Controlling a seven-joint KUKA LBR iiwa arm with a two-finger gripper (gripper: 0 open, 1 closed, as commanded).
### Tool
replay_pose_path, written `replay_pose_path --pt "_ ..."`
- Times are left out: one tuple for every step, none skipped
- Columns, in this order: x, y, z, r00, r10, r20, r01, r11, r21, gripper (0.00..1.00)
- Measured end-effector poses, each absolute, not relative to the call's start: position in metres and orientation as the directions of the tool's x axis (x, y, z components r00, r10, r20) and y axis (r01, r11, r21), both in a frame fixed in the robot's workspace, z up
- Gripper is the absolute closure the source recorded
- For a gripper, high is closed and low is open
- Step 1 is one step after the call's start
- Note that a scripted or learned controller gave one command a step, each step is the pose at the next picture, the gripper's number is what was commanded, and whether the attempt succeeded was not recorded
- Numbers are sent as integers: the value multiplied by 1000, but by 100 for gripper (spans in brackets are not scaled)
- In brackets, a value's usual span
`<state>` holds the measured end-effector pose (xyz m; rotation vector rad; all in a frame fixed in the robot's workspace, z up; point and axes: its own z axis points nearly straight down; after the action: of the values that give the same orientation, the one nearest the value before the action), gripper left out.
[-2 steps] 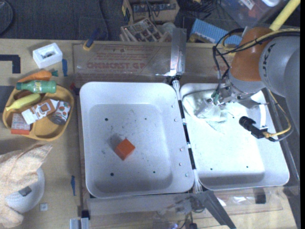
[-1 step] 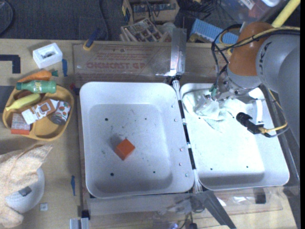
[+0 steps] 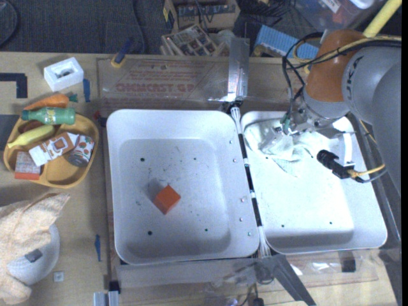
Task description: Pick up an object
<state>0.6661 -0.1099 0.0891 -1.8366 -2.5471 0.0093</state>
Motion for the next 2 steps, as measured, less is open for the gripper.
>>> replay_pose_path --pt "666 -110 89 -332 943 -4 943 332 -7 0" --pt "667 -162 88 -309 951 3 951 309 -4 0"
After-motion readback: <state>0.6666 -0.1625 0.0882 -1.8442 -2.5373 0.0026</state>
